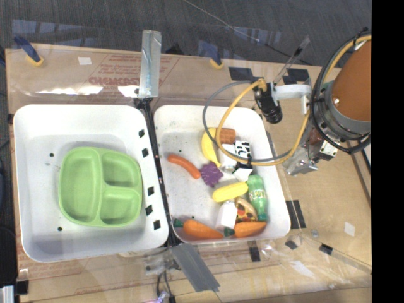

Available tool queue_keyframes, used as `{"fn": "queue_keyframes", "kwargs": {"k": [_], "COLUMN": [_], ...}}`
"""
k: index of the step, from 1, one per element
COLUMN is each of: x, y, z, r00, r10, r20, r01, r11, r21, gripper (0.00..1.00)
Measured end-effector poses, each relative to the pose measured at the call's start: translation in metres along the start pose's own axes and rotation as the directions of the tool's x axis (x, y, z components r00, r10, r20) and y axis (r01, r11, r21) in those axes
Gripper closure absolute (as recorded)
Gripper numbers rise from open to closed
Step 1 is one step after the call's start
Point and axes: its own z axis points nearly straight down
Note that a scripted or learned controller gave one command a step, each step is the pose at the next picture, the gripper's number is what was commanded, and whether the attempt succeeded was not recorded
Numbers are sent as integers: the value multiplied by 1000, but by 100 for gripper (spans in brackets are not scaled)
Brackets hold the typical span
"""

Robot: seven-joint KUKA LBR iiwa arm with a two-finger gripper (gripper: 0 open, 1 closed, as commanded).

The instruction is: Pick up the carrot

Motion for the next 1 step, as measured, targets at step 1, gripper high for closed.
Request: {"fn": "queue_keyframes", "kwargs": {"k": [1], "x": [58], "y": [-10], "z": [20], "r00": [991], "r10": [-132], "r20": [0], "r01": [132], "r11": [991], "r21": [3], "gripper": [100]}}
